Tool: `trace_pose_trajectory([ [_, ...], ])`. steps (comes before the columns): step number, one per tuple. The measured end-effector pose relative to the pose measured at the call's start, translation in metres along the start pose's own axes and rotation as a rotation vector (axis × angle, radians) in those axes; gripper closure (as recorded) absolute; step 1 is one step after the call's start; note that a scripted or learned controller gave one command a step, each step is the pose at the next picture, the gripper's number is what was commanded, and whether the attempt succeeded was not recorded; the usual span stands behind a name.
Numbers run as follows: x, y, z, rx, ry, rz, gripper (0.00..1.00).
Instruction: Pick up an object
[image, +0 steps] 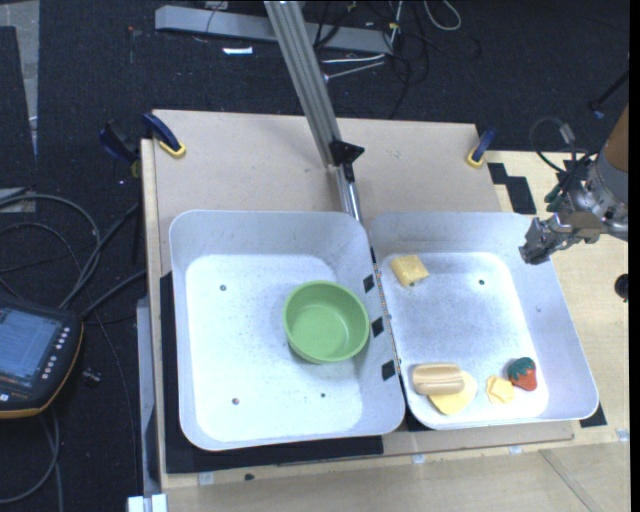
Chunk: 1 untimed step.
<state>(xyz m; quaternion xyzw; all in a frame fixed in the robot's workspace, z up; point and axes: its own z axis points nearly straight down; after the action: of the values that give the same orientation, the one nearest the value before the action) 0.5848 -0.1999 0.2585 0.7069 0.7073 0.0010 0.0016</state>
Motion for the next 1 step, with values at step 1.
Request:
trace_pose_trajectory([
  [1, 0.0527, 0.0203, 0.0033, 0.003, 0.002, -0.004, 1.00],
])
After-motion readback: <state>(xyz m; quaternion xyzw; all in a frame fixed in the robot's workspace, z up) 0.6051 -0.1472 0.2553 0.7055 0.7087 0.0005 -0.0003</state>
